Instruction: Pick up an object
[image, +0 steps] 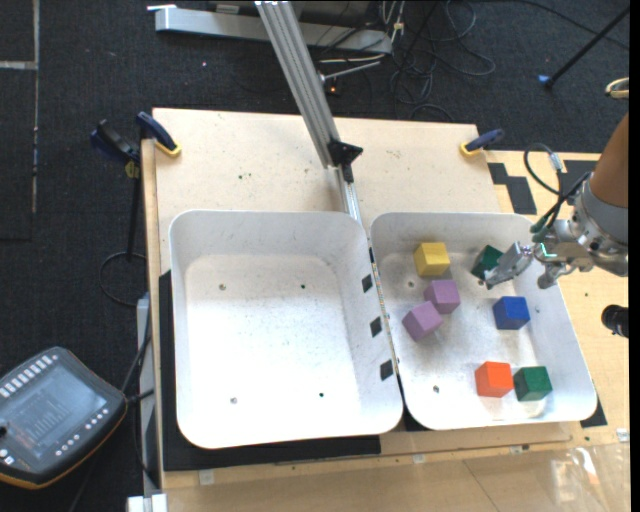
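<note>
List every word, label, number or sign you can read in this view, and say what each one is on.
None can be read.
Teach pendant at lower left: its screen and keys carry markings too small and blurred to read.
Black patches on the divider between the two white bins: plain marks without lettering.
The blocks, among them the yellow block, bear no text.

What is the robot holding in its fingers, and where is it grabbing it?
It cannot be told for sure. The gripper is right against a dark green block in the right bin, at the block's right side, but the hold itself is too small to see.
</note>
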